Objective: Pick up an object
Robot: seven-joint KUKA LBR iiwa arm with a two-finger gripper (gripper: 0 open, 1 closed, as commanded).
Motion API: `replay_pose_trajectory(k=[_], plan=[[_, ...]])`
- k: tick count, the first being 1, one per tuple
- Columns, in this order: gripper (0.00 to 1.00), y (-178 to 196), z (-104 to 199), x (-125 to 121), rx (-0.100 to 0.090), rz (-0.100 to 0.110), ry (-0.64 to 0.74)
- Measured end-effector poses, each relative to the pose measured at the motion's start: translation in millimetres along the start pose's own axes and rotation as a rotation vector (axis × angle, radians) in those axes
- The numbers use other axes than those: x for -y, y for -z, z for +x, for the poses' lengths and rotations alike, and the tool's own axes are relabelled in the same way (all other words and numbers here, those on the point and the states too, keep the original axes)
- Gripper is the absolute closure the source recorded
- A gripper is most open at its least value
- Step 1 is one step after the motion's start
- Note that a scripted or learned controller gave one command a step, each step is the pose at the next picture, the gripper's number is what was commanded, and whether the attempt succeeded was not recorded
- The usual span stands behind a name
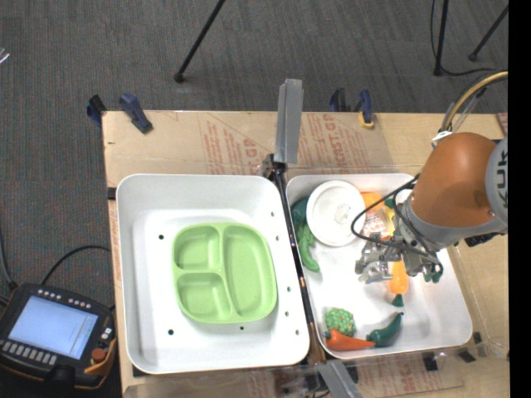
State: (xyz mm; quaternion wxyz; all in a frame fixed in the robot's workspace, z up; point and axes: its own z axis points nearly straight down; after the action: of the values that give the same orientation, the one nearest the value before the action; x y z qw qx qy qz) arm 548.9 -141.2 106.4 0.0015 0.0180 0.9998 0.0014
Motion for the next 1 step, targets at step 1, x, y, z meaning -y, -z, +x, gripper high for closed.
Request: replay_pose_trajectory(k=[1], plan=[[1.0, 3.0, 72.9, -4.2, -0.006, 0.002, -0.211]])
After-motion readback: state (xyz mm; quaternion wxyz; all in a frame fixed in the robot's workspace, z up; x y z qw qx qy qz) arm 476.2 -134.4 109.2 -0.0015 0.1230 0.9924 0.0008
